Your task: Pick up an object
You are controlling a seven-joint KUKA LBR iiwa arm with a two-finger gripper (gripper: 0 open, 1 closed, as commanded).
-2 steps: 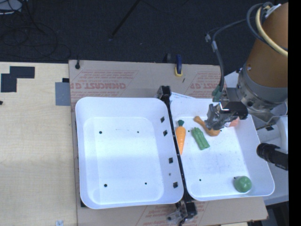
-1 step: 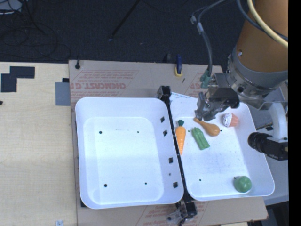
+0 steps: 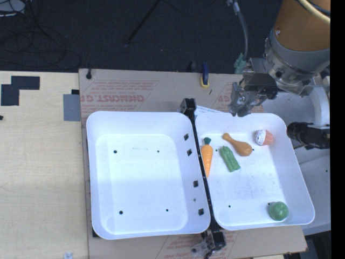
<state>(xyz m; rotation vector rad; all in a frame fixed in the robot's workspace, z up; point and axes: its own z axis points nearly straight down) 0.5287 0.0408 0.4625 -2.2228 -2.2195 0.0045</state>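
Hand (image 3: 241, 108), grip unclear, hovers above carrot (image 3: 207, 157), drumstick (image 3: 238, 144), green pod (image 3: 229, 158).

- The bench (image 3: 38, 161) has a pale wood-grain top.
- A brown cardboard sheet (image 3: 135, 93) with reversed red print lies flat on it.
- Two shallow white bins rest side by side on the sheet: left bin (image 3: 137, 225) and right bin (image 3: 294, 161), touching along their inner edges.
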